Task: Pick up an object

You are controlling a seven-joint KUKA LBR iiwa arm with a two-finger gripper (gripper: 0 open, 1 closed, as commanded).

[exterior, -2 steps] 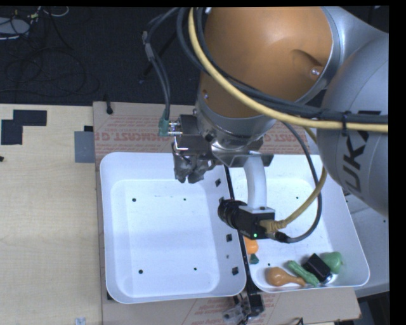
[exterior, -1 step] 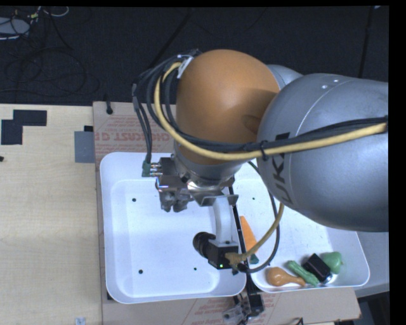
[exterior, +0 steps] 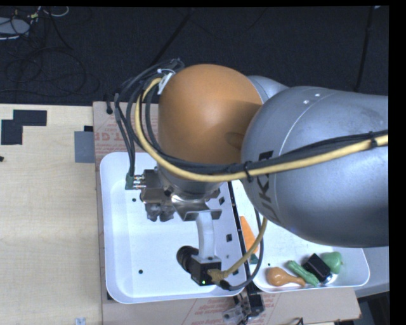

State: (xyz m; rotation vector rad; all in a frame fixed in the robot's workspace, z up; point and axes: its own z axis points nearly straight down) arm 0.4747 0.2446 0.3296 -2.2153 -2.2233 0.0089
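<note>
My claw hangs over the left bin at mid-frame, but my arm covers it, so I cannot tell if it is open or closed. The things to pick, an orange toy, a green toy and a black block, lie in the right bin at lower right. I judge that I am aimed away from them.

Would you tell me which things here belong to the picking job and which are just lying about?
Job: arm; left bin; right bin holding orange stick, tan gourd, green strip, black block, green lump.
Lying about: cables; grey patch; black marks.
</note>
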